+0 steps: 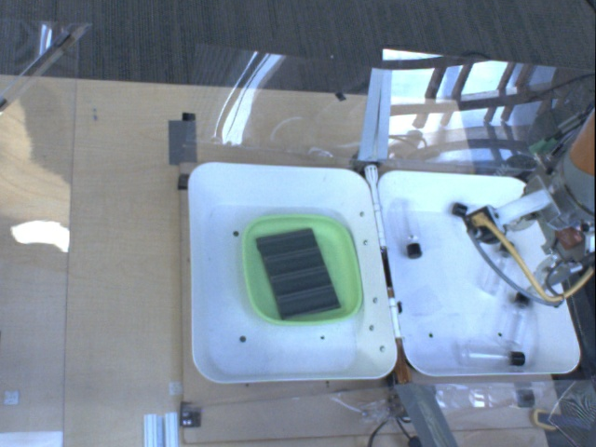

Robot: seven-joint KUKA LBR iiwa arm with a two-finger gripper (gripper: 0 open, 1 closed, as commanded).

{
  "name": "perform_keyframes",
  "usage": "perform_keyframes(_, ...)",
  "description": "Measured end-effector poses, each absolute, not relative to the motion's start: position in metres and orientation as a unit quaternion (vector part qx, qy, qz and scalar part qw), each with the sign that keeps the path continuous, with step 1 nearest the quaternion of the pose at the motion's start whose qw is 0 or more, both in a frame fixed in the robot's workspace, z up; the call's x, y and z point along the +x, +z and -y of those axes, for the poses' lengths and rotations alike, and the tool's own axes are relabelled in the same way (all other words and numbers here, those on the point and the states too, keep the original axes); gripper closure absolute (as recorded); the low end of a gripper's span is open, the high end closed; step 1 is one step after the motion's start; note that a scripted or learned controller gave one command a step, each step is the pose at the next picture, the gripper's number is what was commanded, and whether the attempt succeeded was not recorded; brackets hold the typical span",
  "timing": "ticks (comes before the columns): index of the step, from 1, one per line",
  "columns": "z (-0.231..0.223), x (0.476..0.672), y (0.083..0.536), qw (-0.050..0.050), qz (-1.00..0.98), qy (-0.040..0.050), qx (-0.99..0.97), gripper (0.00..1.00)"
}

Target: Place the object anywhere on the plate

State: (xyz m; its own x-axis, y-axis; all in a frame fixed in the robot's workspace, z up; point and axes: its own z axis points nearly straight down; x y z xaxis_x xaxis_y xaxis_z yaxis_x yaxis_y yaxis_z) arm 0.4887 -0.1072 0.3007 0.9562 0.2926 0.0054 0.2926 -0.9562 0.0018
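dark ridged block sits on green plate in left bin; arm at far right.

l to r: bare table [93, 277], then left bin [209, 343] w/ green plate [346, 268] centred in it & dark ridged block [296, 274] lying flat on the plate, well inside its rim, so placement looks done already. right bin [438, 324] holds a small dark piece [413, 248] near its left wall. end effector [568, 240] at far right edge over right bin, w/ yellow cable [507, 250] looping beside it; can't tell if it's apart or together. to finish well: lift straight, stay clear of plate, don't nudge block.
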Motion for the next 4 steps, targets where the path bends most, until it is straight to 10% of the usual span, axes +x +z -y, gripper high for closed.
perform_keyframes(1, 0.206, 0.493, 0.245, 0.001, -0.191, 0.0004, 0.982, 0.00)
perform_keyframes(2, 0.129, 0.489, 0.298, 0.001, -0.119, 0.0036, 0.993, 0.00)
perform_keyframes(3, 0.206, 0.489, 0.304, 0.002, -0.111, 0.0024, 0.994, 0.00)
perform_keyframes(4, 0.121, 0.488, 0.260, 0.000, -0.120, 0.0010, 0.993, 0.00)
